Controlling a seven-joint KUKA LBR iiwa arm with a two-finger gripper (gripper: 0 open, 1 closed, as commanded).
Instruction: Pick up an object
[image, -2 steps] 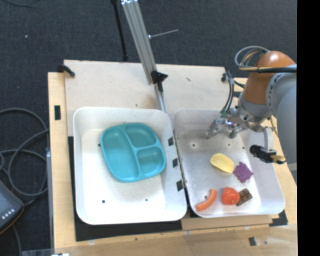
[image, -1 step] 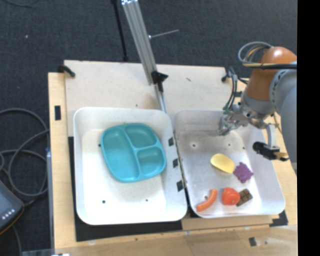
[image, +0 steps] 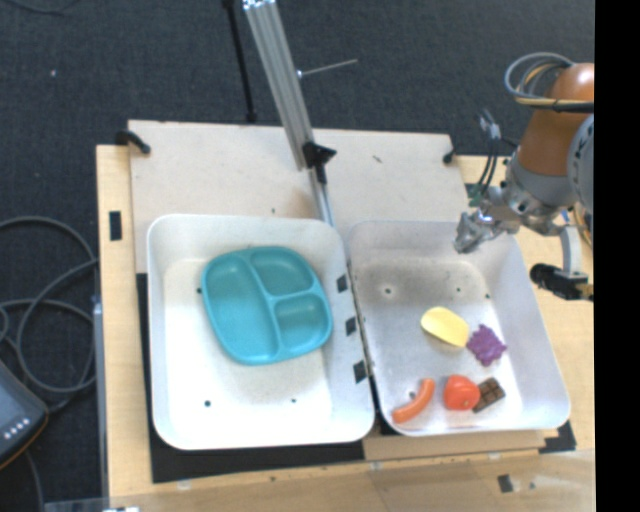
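Note:
The right bin (image: 400, 262) holds a yellow piece (image: 444, 326), a purple bunch (image: 486, 345), a red-orange round piece (image: 460, 392), a small brown block (image: 489, 394) and an orange curved piece (image: 415, 400), all in its near right half. My gripper (image: 468, 234) hangs over the bin's far right corner, well above and behind these objects. Nothing shows between its tips.
The left bin (image: 180, 400) holds a teal divided plate (image: 267, 304). A slanted metal pole (image: 285, 90) rises behind the bins, ending at a clamp (image: 318, 155). Black cables lie on the floor at the left.

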